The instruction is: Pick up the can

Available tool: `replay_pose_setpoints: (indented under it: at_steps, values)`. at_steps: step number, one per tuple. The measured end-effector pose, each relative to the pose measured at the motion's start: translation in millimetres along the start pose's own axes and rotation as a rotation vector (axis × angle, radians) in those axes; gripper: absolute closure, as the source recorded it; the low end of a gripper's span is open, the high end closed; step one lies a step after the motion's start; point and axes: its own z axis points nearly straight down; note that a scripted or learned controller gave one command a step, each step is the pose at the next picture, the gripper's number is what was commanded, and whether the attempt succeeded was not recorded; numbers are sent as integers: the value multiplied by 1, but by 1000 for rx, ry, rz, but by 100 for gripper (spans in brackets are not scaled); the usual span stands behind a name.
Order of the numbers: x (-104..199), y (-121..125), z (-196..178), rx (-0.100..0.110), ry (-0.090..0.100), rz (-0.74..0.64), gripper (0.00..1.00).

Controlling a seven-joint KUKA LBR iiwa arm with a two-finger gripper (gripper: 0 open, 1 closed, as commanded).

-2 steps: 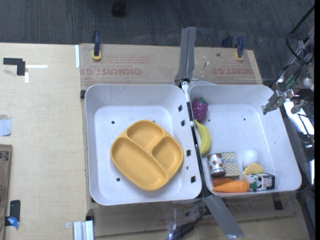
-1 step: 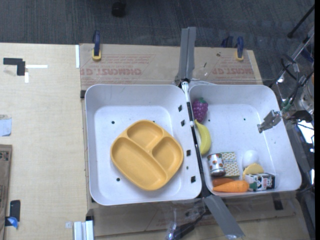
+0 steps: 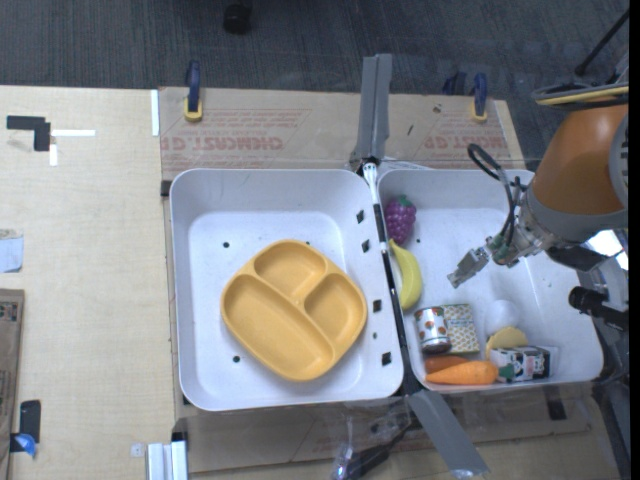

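White right bin [image 3: 560,193] holds can [image 3: 432,329], banana [image 3: 406,274]; pincer [image 3: 470,266] state unclear.

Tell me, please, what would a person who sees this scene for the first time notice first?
The big yellow divided plate in the left bin draws the eye first. Next comes the right bin, where grapes, a banana, the can and a carrot crowd its left and near sides. The gripper hangs above that bin, up and right of the can.

Yellow divided plate [image 3: 293,309] in left bin [image 3: 190,268]; grapes [image 3: 400,218], banana [image 3: 406,274], carrot [image 3: 461,372] in right bin [image 3: 450,183]
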Motion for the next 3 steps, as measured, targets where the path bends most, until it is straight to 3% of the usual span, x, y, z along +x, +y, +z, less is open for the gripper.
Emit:
replay_pose_setpoints:
  at_steps: [1, 2, 3]
  values:
    - [86, -3, -62, 0, -1, -49, 0]
    - [139, -25, -62, 1, -1, -72, 0]
    - [83, 32, -61, 1, -3, 192, 0]
